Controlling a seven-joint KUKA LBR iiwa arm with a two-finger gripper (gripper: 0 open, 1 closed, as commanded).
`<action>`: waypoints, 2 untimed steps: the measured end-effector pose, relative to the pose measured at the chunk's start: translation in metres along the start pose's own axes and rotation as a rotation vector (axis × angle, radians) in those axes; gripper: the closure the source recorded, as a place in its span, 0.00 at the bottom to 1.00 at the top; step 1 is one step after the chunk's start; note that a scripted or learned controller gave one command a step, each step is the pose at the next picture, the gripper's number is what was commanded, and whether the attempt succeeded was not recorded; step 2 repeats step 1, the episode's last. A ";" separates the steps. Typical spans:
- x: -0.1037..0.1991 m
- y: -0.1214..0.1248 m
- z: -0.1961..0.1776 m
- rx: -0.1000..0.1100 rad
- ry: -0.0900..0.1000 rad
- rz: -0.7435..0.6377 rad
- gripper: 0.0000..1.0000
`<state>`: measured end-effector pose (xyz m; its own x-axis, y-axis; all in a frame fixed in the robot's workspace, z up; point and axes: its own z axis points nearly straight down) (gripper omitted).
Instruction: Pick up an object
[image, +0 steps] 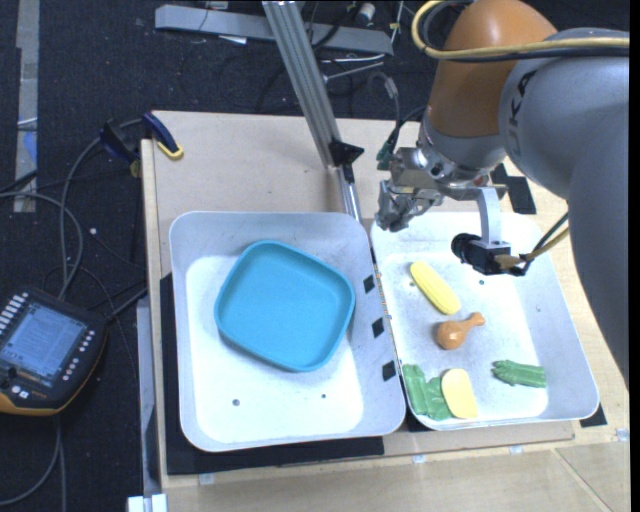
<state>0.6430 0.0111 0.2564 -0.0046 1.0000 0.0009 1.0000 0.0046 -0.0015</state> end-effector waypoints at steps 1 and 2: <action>0.045 0.011 -0.001 -0.001 0.000 0.001 1.00; 0.045 0.011 -0.001 -0.001 0.000 0.001 1.00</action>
